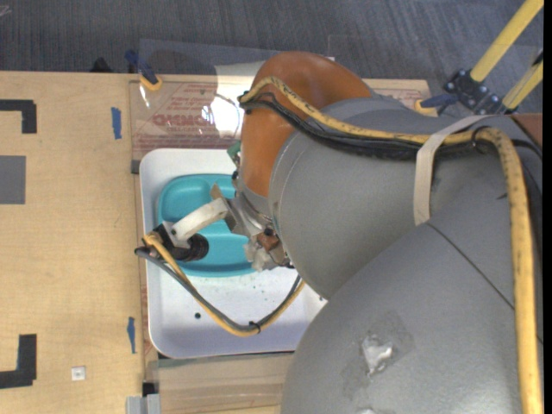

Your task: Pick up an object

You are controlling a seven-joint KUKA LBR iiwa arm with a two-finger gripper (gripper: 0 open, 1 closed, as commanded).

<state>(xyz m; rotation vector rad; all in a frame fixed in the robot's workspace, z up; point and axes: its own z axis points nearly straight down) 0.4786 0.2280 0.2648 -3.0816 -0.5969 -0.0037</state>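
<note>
The claw (256,250) is low inside the white bin (164,317), at the right edge of a teal object (185,198), but the wrist and the big grey arm (405,257) cover it, so whether it is open or closed I cannot tell, and nothing is seen held in it. A white cylinder-shaped part (197,221) and a black fitting (191,249) stand out from the wrist over the teal object, and a yellow cable (216,313) loops from there over the bin floor toward the near wall. The teal object lies in the far half of the bin, close to the far-left corner; it looks like a shallow dish or tray of smooth plastic. I judge it light and stiff but a little slippery, and too wide to be taken across its body, so the raised rim is the better place for a hold, one finger inside and one outside. The near half of the bin floor has only small dark specks, so there is room to move toward the near wall. The left wall and the far wall are near the object and leave little space. Beyond the bin the worktop (60,231) is flat with black marks (24,116) and blue tape pieces (116,122).
</note>
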